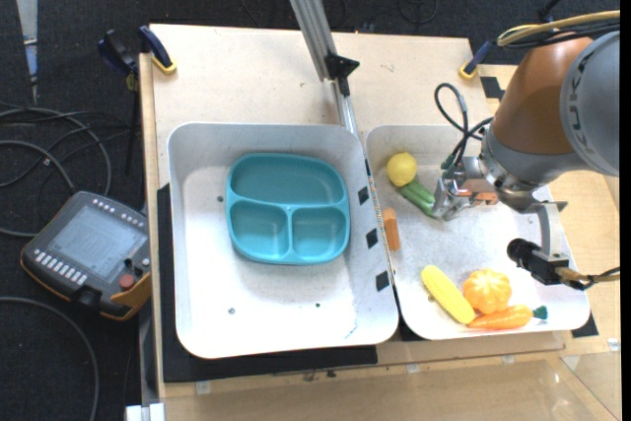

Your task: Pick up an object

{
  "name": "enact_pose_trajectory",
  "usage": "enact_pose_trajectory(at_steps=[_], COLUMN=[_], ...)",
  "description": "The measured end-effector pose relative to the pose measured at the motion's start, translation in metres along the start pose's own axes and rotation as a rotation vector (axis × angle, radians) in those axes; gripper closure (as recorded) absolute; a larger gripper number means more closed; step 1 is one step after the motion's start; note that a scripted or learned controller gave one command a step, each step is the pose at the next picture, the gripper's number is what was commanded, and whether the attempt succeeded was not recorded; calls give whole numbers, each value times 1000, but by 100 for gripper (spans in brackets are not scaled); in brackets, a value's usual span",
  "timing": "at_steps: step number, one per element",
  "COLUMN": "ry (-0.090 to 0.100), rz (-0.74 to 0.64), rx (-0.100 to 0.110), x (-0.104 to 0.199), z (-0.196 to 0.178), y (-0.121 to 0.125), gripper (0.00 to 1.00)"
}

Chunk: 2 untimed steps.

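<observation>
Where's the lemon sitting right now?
The lemon is in the right bin, near its upper left corner, touching the green vegetable just below it, with the gripper close on its right.

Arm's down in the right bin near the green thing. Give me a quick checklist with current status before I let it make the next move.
1. Gripper over a target: ok. It sits low in the right white bin, at the end of the green elongated vegetable.
2. Object secured between the fingers: cannot tell from this slanted view.
3. Neighbours crowding the target: not ok. The yellow lemon-like fruit touches the green vegetable's far end.
4. Other pick options free: ok. The yellow corn cob, orange round fruit and orange carrot cluster at the near edge, apart from the gripper.
5. Left white bin: ok. It holds the teal divided plastic tray, apart from the arm.
</observation>
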State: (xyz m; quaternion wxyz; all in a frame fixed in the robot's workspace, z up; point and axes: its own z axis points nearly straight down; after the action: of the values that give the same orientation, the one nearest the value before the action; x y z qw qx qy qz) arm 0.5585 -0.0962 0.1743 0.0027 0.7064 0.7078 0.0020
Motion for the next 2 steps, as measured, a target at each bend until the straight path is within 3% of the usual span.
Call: enact_pose_trajectory(at_steps=[1,2], ry=[0,0], rz=[-2,-1], rx=[-1,2], x=[6,6], z=[-62,-92], y=[4,5], gripper=[100,100])
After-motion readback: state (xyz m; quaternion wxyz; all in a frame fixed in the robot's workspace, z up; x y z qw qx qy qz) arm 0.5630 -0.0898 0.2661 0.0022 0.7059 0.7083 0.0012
